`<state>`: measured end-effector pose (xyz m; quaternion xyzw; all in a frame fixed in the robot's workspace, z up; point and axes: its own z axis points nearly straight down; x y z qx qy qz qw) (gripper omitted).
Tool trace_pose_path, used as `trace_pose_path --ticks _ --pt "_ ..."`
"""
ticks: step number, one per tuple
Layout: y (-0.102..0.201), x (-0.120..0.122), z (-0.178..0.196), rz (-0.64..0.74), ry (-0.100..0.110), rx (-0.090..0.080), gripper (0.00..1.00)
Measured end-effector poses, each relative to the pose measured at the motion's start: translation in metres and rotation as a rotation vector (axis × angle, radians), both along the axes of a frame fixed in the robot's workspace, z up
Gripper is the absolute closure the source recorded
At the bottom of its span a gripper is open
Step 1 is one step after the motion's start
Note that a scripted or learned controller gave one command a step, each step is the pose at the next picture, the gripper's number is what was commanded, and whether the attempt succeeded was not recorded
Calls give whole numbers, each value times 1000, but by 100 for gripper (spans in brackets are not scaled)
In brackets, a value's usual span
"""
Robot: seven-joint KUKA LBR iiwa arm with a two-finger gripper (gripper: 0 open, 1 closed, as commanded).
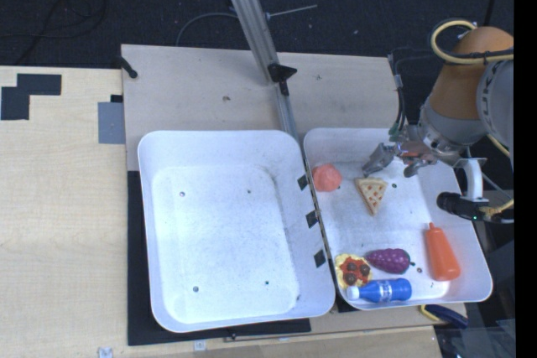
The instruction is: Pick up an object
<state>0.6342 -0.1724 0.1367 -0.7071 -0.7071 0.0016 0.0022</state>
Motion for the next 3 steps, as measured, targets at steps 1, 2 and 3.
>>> trace_pose_path --ticks 1,2,3 --pt "1 -1 -48 1 -1 0 0" --pt "0 0 -35 1 -5 -1 100" --pt "0 -2 27 0 -10 -2 100"
